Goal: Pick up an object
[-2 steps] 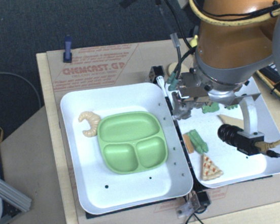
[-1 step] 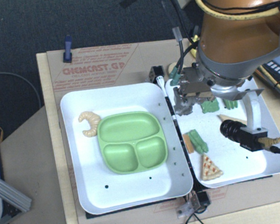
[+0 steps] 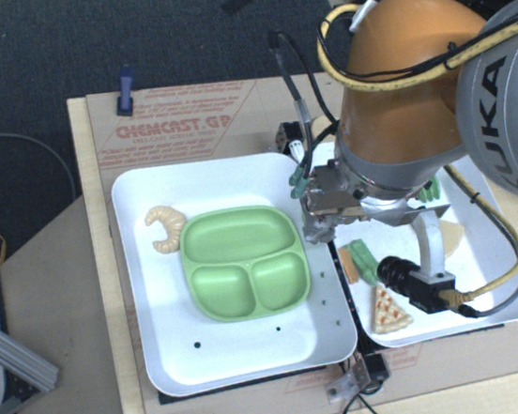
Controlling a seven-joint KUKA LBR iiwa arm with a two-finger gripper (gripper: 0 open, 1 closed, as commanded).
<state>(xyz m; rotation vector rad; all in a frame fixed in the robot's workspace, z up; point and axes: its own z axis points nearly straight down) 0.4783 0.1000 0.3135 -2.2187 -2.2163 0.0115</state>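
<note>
The big grey arm [image 3: 500,94] with its orange band hung low over the right bin [image 3: 499,307], its bulk covering most of that bin's far half. The gripper [image 3: 321,212] sat down near the wall where the two bins met, at the right bin's left edge, but the wrist hid its working end and I could not tell how it stood, nor whether anything was caught in it.

In the left bin [image 3: 143,264] a green divided plate [image 3: 244,261] with three compartments lay near the middle, reaching toward the bin's right edge. Just beside its far left corner lay a pale croissant [image 3: 166,227], curled, close to the plate's rim; whether they touched I could not make out.

In the right bin, near the left edge, a green stick-like piece [image 3: 364,260] lay at a slant next to a small tan block [image 3: 348,263]. Nearer the front edge rested a pizza slice toy [image 3: 387,308], its point toward the far side. A black cylinder on the arm's fittings [image 3: 411,283] hung just beside it, with a yellow cable [image 3: 496,284] looping off to the right. A pale wedge [image 3: 450,238] showed past a grey bracket, and a bit of something green [image 3: 429,192] peeked out under the wrist.

Both bins stood on a cardboard sheet [image 3: 182,121] with red print, and a small blue clip [image 3: 125,91] sat at its far left corner.
</note>
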